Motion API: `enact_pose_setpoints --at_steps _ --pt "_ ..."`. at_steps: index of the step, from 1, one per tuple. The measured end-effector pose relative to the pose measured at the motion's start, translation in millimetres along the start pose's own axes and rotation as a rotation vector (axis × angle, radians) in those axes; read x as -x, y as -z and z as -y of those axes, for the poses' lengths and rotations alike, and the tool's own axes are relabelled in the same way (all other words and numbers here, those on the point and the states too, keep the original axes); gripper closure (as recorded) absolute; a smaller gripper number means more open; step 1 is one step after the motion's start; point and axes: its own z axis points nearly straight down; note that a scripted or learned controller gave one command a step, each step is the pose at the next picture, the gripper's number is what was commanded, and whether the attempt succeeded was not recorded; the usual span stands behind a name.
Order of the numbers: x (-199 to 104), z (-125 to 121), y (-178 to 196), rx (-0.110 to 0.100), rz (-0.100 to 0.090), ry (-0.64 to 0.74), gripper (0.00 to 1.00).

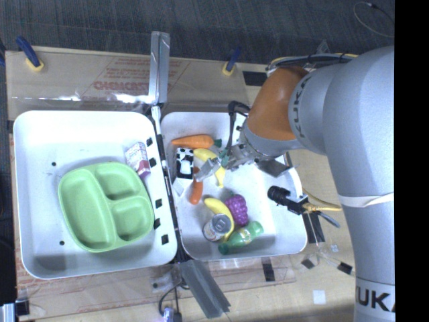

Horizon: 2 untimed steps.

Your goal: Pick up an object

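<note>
Arm (348,133) in from right, orange band over right bin (285,243), wrist bent down. Gripper (216,167) low amid toys; open or shut: can't tell. Right by fingers: yellow banana (205,155), carrot (193,141) just beyond. Nearer cam: 2nd banana (218,207), purple grapes (236,208), can (216,227), green bottle (241,237). Left bin (33,180) w/ green tray (107,205). Cardboard bench (87,72), dark floor behind.
</note>
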Motion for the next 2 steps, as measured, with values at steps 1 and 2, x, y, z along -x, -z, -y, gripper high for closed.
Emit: enact_pose_setpoints --at_steps 1,2 --pt "-38.5 17.7 43.6 -0.009 -0.006 0.008 0.0" --pt "-61.2 -8.8 133.8 -0.007 -0.004 0.04 0.0"
